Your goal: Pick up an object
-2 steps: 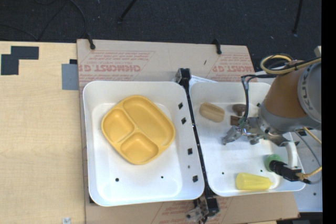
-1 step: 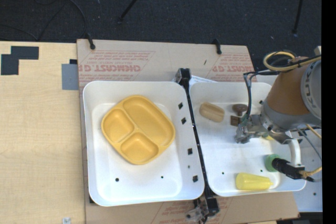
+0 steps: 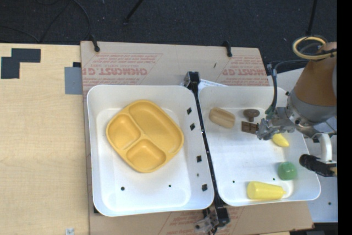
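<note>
Where arm reaches into right bin (image 3: 313,187): gripper (image 3: 268,130), grey metal, low over bin floor; finger state cannot be told. Touching its right side: small smooth yellow lemon-shaped piece (image 3: 281,140). Just left: dark brown block (image 3: 249,127), brown mushroom-shaped piece (image 3: 251,114), tan bread-like loaf (image 3: 222,118). Nearer front edge: round green object (image 3: 286,170), yellow tapered cone (image 3: 265,190). Left bin (image 3: 104,195): yellow three-compartment plastic tray (image 3: 144,135). Beneath: printed cardboard, pale wooden bench, dark carpet with cables beyond.
</note>
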